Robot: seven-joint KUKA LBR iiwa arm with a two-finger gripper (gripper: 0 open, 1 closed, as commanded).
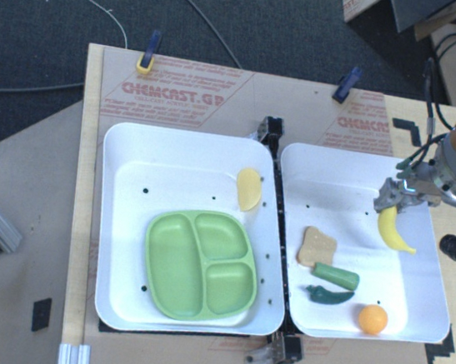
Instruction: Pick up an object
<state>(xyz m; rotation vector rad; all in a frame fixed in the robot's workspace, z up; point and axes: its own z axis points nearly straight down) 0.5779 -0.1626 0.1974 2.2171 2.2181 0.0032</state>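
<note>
A yellow banana [395, 230] is in the upper right part of the right bin [331, 170]. Its upper end sits between the fingers of my gripper [397, 199], which comes in from the right and is shut on it. The rest of the banana curves down and to the right, below the fingers. In the same bin lie a tan bread slice [317, 247], a green cucumber [335, 275], a dark green pepper [328, 294] and an orange [373, 319].
The left bin [131, 155] holds a green divided plate [200, 262] and a pale yellow piece [249, 190] near its right wall. A black clamp [271, 129] sits where the two bins meet at the back. Clips hold the board's far edge.
</note>
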